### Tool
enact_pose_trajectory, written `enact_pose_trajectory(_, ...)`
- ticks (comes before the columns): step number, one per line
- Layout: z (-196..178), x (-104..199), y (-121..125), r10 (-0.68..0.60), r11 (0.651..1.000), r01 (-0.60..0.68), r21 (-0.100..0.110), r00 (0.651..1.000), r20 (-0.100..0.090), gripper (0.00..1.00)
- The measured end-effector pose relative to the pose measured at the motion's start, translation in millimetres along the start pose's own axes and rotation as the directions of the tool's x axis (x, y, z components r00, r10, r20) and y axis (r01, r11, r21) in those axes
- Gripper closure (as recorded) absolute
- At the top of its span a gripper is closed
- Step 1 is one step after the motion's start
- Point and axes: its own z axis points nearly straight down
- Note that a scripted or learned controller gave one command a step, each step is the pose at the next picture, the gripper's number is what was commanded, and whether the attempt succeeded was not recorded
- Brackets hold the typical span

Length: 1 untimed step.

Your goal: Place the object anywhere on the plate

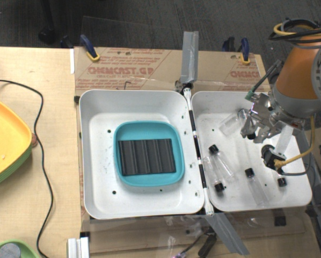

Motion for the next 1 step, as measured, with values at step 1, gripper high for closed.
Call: enact_pose_trajectory(1,-0.1,0.1,0.0,0.000,1.000,0.000,0.000,1.000,0.000,0.00)
